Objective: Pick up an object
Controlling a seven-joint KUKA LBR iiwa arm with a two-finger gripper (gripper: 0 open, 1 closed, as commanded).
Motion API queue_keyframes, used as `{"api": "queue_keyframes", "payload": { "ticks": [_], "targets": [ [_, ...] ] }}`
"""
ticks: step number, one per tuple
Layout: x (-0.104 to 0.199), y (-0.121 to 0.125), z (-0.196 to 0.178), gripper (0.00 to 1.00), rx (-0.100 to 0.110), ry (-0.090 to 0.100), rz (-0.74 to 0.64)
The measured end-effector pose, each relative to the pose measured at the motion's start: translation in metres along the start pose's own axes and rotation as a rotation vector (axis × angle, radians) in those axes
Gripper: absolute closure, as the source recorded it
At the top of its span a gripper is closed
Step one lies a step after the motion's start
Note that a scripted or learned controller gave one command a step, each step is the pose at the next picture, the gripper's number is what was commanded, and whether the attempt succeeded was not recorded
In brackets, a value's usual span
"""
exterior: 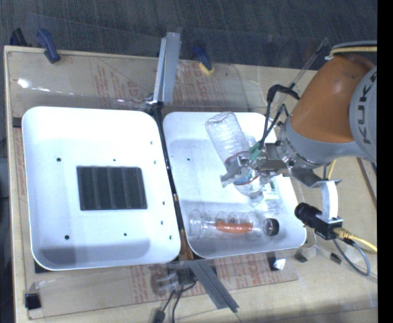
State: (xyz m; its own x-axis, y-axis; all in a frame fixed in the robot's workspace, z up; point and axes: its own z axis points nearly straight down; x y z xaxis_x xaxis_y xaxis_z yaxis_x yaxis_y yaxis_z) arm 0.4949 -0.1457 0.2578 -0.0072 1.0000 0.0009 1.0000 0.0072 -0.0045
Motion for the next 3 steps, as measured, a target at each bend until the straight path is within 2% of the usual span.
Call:
{"api": "queue_keyframes", "payload": {
  "ticks": [1, 2, 3],
  "targets": [
    [-0.059, 0.063, 0.025, 0.00, 0.001, -0.001, 0.142],
    [-0.060, 0.073, 0.061, 0.00, 0.000, 0.001, -0.026],
    [-0.062, 0.130, 0.136, 0.00, 0.000, 0.003, 0.057]
  ]
}}
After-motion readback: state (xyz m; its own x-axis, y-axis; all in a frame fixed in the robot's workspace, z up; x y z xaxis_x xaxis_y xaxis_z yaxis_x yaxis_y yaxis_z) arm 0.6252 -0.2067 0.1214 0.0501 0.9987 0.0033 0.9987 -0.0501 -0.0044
